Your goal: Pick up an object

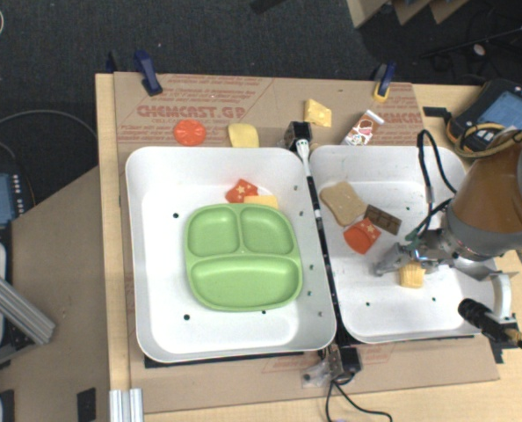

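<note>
Low in the right-hand shallow white bin (366, 315), the grey two-finger gripper (405, 264), its grip impossible to judge from here, hovers at the small pale-yellow foam chunk (411, 277), apparently mid-reach, needing a clean close and lift.

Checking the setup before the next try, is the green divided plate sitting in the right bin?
No, the green plate lies in the left bin.

Bright, even overhead light, white bins (147, 236) nearly blown out, soft faint shadows, dark floor underexposed, slight softness overall, arm edge blurred.
</note>
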Controlling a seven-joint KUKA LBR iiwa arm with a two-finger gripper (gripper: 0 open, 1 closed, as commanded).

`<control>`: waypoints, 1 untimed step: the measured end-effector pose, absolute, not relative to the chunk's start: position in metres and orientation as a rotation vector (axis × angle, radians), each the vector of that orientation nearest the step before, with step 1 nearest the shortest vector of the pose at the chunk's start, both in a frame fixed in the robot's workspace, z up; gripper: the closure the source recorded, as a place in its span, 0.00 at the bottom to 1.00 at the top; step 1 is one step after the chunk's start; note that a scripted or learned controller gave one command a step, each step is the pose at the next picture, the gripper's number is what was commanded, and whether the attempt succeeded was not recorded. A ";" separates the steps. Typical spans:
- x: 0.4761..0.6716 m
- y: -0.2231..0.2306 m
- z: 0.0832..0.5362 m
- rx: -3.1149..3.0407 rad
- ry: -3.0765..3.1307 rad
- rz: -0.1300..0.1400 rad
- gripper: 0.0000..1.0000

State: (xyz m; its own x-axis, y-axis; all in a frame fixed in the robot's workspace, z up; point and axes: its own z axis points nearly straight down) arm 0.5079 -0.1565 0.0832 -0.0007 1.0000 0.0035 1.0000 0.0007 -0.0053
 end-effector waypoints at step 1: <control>0.510 -0.159 0.095 -2.224 -2.221 -0.001 1.00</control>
State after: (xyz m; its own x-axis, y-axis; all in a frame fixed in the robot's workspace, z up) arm 0.5099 -0.1586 0.0948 0.0011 1.0000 -0.0008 1.0000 -0.0011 0.0016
